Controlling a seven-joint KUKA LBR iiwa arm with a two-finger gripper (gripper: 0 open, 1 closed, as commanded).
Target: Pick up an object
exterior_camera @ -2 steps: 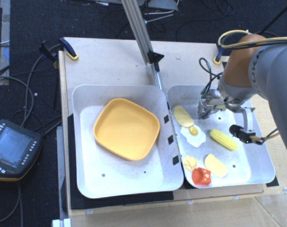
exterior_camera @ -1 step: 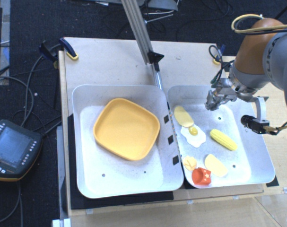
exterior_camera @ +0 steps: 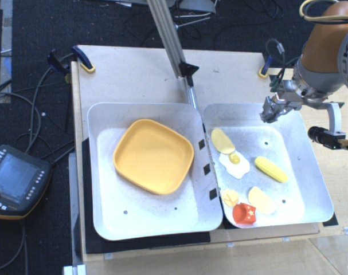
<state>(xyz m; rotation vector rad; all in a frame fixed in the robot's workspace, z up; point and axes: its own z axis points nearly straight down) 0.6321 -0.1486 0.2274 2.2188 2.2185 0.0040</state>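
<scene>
A yellow plate (exterior_camera: pixel 154 155) lies in the left bin (exterior_camera: pixel 99 211), and right of this plate the right bin (exterior_camera: pixel 311 176) holds a fried egg (exterior_camera: pixel 234 163), a corn cob (exterior_camera: pixel 270 169) and a strawberry (exterior_camera: pixel 244 213), while the gripper (exterior_camera: pixel 270 114) hovers over the bin's far edge, grasping nothing visible.

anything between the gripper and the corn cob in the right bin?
Nothing. In the camera view, the gripper hangs over the right bin's upper edge, and the stretch down to the corn cob is bare white bin floor. The fried egg lies off to the side.
</scene>
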